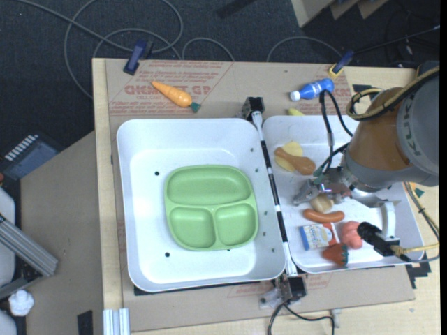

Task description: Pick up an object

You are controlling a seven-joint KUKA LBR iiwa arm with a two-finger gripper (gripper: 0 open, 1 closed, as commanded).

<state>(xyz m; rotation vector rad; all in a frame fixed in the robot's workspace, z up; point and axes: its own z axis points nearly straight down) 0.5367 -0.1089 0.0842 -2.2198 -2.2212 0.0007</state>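
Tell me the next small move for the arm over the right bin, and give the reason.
Probably a short drop straight down, then close. The gripper sits low in the right bin, just above a small tan object, with a hot dog right below that and a bread-like piece above. Nothing shows between its fingers yet, so the tan piece looks like the nearest target.

Much of the right bin (302,125) is covered by the arm (391,142), the gripper (312,189) is blurred among the toys, and the printing on the small blue-and-white packet (316,236) cannot be read.
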